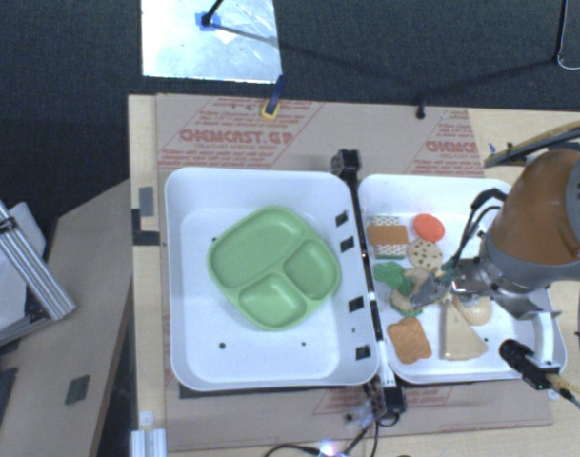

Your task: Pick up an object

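Grey end effector [430,291] sits low among food toys; cannot tell its grip state.

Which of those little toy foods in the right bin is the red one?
The small round red piece near the far side of the right white bin, beside the layered brown-and-white block. The other pieces are tan, green or cream.

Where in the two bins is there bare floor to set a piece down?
Left bin: bare floor rings the green tray, widest at its left and near corners. Right bin: a bare strip along the far wall; below it, toy food crowds around the pincer.
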{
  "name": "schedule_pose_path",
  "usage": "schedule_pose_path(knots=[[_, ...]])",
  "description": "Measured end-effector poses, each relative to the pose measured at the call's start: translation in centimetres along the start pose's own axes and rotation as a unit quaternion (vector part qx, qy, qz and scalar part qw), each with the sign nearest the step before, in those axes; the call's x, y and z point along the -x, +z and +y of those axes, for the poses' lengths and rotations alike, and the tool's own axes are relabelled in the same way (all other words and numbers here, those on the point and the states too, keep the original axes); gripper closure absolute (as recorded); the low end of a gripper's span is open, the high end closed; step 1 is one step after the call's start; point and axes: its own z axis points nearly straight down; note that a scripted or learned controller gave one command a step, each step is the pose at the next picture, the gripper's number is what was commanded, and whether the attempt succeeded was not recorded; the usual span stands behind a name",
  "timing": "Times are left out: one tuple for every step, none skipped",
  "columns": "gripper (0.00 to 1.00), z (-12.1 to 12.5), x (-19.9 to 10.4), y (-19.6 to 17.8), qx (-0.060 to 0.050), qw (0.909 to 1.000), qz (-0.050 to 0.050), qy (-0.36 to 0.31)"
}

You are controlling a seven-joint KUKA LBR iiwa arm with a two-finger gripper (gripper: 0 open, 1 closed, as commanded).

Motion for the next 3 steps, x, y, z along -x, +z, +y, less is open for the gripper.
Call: schedule_pose_path(knots=[[0.00, 0.5, 0.1, 4.8, 0.010, 0.9999, -0.003, -0.001], [1.00, 0.4, 0.0, 3.7, 0.008, 1.0000, -0.002, -0.001], [1.00, 0.4, 0.3, -0.7, 0.005, 1.0000, -0.001, -0.001]])
